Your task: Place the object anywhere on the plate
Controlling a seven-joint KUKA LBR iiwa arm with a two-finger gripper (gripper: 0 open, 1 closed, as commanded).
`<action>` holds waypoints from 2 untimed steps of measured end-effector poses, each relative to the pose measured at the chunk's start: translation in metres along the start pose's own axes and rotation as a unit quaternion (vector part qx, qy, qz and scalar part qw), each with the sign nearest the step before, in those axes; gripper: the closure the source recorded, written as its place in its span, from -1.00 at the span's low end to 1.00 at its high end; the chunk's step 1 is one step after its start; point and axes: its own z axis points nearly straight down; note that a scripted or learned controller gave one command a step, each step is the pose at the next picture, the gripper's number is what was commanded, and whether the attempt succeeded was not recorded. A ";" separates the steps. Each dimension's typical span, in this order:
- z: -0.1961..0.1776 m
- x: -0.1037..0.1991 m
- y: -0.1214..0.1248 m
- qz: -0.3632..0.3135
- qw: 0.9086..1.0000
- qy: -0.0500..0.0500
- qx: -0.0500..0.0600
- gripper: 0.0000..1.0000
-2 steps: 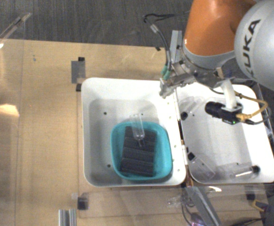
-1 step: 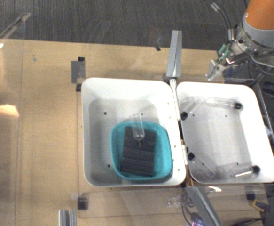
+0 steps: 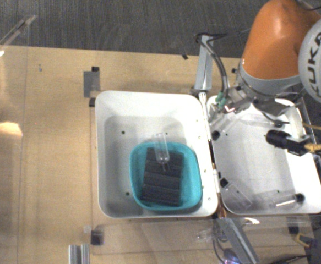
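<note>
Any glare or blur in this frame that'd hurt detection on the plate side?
Camera view: glare patch on the bench at far left, away from the bins; the teal plate is evenly lit, and the dark ridged object on it has low contrast in its grooves; the clear piece at the plate's far edge is faint against the left bin; the orange arm is slightly soft.

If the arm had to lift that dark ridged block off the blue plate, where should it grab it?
Probably across its two long sides, near the middle, coming straight down from above. The dark ridged block lies flat on the teal plate in the left bin, longer than wide, so its narrow width suits two fingers best. A small clear piece rests at its far end, so avoid that end.
</note>
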 end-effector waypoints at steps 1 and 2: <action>0.051 0.076 0.024 -0.130 0.992 0.001 0.000 1.00; 0.051 0.075 0.024 -0.129 0.992 0.001 0.000 -1.00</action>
